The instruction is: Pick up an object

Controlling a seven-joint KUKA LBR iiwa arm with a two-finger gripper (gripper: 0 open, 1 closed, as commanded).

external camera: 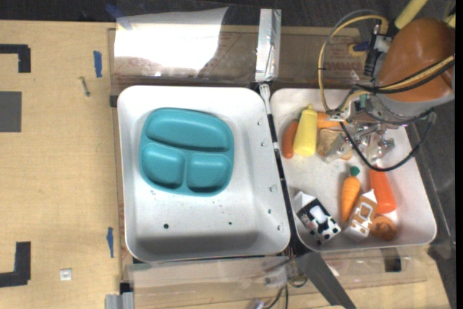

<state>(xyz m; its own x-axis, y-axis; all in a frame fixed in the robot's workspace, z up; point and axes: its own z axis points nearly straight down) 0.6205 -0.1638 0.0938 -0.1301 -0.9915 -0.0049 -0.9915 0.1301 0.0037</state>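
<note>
Claw [365, 135]: low in the right bin [423, 224], near its 12 o'clock rim; finger spread cannot be told. At its 9 o'clock, a yellow bottle-shaped toy [306, 132]. At 6 o'clock, a toy carrot [349, 195]; at 7 o'clock, a black-and-white toy [318, 218]. Left bin [189, 235]: teal divided plate [187, 150].
</note>
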